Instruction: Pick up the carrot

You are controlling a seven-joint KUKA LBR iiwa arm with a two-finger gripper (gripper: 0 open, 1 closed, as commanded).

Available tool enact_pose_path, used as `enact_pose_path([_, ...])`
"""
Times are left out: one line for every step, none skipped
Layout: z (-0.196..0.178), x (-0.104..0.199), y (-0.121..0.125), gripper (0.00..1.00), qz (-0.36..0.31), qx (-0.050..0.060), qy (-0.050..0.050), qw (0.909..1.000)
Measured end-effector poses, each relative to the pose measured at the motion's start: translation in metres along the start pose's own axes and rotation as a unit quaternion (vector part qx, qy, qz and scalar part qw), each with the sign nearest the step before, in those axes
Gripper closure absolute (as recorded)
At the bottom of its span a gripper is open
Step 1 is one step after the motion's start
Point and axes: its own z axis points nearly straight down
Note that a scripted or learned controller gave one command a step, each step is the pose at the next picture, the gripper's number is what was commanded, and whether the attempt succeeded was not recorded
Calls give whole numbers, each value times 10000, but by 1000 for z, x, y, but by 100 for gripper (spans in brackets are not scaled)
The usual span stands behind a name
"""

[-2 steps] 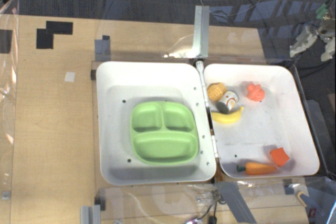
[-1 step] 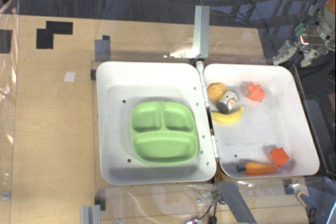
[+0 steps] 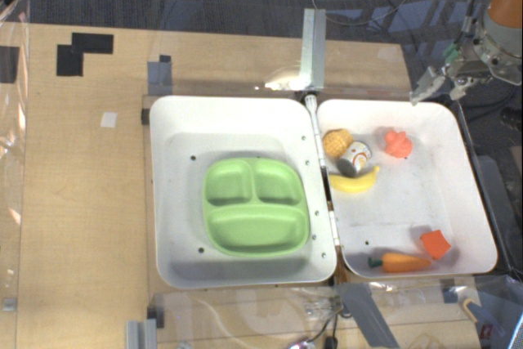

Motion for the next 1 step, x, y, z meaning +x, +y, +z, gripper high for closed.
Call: enact_pose_path([152, 17, -13, 0, -1074, -7, 2, 9942])
